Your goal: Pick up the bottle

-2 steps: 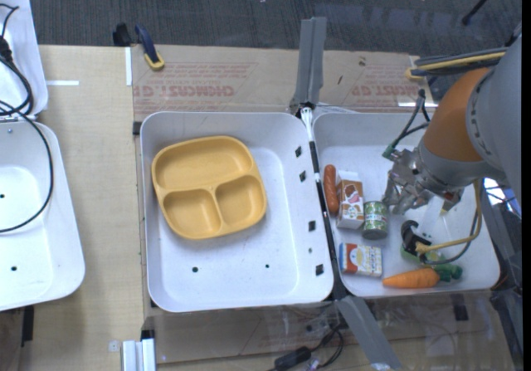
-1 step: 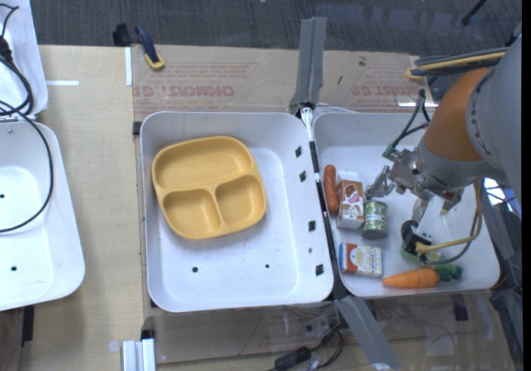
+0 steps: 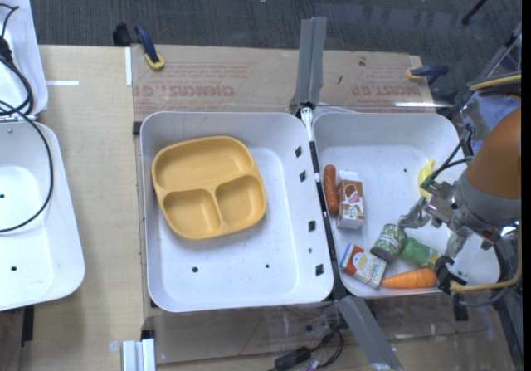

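Note:
A small bright green bottle (image 3: 418, 252) lies on its side near the front right of the right bin (image 3: 377, 145). Its left end touches a dark green labelled can (image 3: 387, 241), and an orange carrot (image 3: 409, 279) lies just in front of it. My gripper (image 3: 431, 238) hangs low over the bin's right side, directly above and slightly right of the bottle. The wrist hides part of the bottle's right end. I cannot make out anything lifted in the gripper.
The right bin also holds a sausage (image 3: 331, 187), a small red-and-white carton (image 3: 351, 202), another carton (image 3: 363, 266) at the front, and a yellow item (image 3: 426, 173) by the right wall. A yellow divided plate (image 3: 209, 187) sits in the left bin (image 3: 166, 278).

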